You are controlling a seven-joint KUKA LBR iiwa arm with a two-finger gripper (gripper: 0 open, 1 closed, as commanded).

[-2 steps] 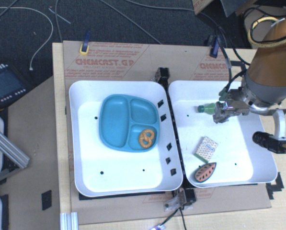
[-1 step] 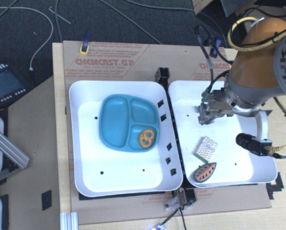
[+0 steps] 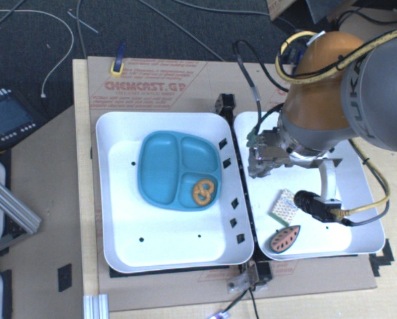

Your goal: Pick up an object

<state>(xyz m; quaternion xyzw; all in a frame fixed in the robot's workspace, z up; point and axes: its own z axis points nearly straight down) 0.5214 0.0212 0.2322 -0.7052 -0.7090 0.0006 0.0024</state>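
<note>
My gripper (image 3: 260,163) hangs over the left part of the right bin (image 3: 364,234), below the arm's orange band (image 3: 318,85). A small white packet with a dotted pattern (image 3: 284,207) lies on the bin floor just below and right of the gripper, apart from it. A reddish oval object (image 3: 285,238) lies near the bin's front edge. In the left bin (image 3: 118,231) a blue divided plate (image 3: 171,165) holds a pretzel (image 3: 203,191) in its lower right compartment. I see nothing held by the gripper.
A black cable fitting (image 3: 316,207) with a yellow cable sits right of the packet. The wall between the two bins (image 3: 240,178) runs just left of the gripper. Cardboard (image 3: 151,78) lies behind the bins.
</note>
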